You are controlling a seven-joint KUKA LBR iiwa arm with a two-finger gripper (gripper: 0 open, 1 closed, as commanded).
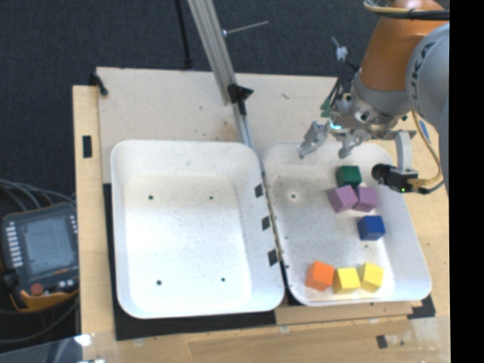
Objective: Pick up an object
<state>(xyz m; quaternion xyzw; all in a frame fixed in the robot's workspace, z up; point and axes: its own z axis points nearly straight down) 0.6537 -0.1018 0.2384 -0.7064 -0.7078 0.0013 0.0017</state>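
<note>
My gripper hangs over the far edge of the right bin, fingers spread wide apart with nothing between them. One fingertip points down on the left, the other sits to its right, and the gap between them is bare white bin wall. I am empty-handed, then, and the grasp is not yet made.

Closest to me is the green cube, just near and right of my fingers, pressed toward the bin's far corner. Right beside it, a little nearer the camera, two purple cubes sit touching each other, and the blue cube lies just beyond them toward the near side. That huddle looks awkward to me: there is little room to slide a finger down between neighbours.

Along the near wall an orange cube and two yellow cubes line up in a row, well apart from my fingers.

I judge the green cube the likeliest pick, since it is nearest and has open floor on its left. My wide spread suits straddling it. The left bin holds no cubes; the cubes all lie on my side.
</note>
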